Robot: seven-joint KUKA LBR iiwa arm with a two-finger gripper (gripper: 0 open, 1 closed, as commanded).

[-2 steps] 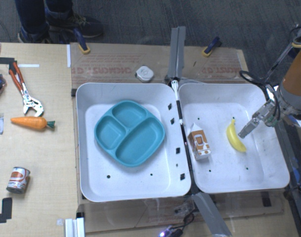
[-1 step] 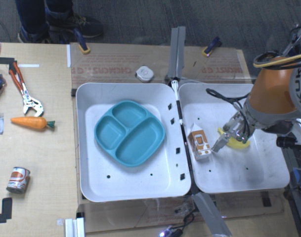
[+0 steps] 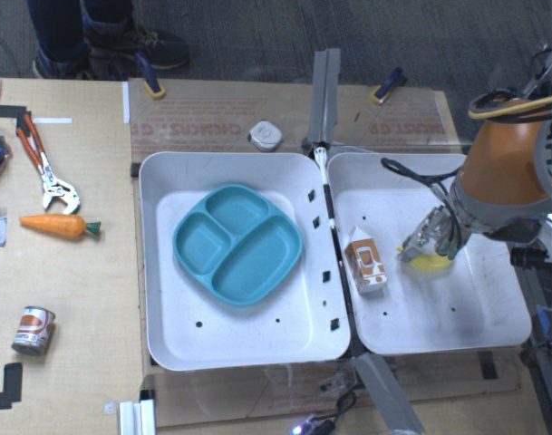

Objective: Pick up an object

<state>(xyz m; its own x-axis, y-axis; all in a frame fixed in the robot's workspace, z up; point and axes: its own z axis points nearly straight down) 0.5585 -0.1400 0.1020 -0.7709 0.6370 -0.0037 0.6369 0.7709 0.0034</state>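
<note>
Over the right bin, the hand is down low at the end of the grey arm with its orange band, reaching in from the right. Its tip sits right on top of a yellow object lying on the bin floor, touching or nearly touching it. Whether the hand is open or clamped on that object cannot be told from this slant; the yellow thing is partly hidden beneath it.

Just to the left, in the same bin, a small orange-and-white carton lies near the wall shared with the left bin, apart from the yellow object.

A teal divided plate with three compartments rests in the middle of the left bin, tilted diagonally in the picture.

Behind the bins on the bench, a small white round object sits on the cardboard sheet. Farther left on the wooden surface lie a carrot, a wrench with red handles above it, and a small can well below the carrot.
</note>
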